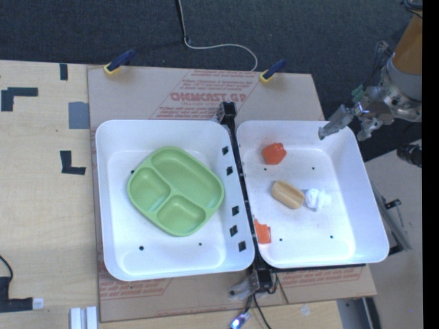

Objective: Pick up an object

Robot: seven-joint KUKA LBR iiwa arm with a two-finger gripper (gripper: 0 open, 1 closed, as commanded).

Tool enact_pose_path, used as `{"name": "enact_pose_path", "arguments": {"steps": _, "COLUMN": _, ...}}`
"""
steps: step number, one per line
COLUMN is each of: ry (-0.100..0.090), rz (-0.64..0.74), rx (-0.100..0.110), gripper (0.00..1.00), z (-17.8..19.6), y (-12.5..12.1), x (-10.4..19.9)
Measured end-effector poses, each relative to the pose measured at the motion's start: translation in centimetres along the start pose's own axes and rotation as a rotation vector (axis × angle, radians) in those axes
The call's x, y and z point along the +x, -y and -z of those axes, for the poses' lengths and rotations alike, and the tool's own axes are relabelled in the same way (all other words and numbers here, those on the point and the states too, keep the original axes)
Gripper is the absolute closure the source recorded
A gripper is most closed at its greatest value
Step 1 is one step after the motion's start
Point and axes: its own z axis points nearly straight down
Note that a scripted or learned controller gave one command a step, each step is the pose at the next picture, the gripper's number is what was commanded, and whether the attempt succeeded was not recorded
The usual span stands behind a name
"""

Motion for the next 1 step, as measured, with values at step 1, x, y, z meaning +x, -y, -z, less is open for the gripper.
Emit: {"name": "enact_pose_path", "arguments": {"steps": 1, "ry": -0.005, "rz": 0.007, "rx": 0.01, "gripper": 0.0, "z": -9.98, "y": 0.37, "x": 8.35}}
